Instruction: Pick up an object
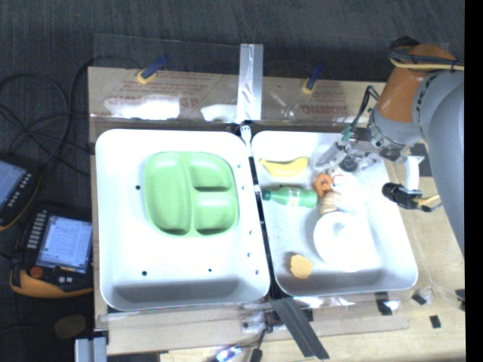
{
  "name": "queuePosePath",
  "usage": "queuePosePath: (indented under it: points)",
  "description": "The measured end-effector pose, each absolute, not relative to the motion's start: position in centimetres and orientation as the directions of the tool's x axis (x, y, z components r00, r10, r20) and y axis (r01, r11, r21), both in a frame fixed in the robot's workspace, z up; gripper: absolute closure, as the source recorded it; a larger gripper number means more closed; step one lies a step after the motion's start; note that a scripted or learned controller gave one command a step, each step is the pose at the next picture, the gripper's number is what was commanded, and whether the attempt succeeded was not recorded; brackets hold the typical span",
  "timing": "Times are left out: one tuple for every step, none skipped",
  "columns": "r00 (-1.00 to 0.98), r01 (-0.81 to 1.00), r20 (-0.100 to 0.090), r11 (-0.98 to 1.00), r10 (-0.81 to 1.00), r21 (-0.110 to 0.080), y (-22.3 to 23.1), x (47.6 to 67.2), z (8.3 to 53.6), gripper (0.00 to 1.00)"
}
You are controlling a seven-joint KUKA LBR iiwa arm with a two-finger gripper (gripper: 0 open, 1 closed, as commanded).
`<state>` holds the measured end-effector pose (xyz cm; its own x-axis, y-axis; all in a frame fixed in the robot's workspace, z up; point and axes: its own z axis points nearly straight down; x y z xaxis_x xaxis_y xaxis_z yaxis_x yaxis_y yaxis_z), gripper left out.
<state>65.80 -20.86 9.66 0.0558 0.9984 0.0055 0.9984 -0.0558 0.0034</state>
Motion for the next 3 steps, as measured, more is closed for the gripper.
queuePosePath:
  points:
    - [0.017,1.000,-0.002,-0.017,1.000,0.013,-20.4,64.3,9.1,0.00]
    - [0.016,1.000,-0.002,-0.016,1.000,0.013,-20.4,64.3,10.0,1.00]
    - [0.073,0.997,-0.001,-0.073,0.997,-0.001,-10.4,66.9,23.6,1.00]
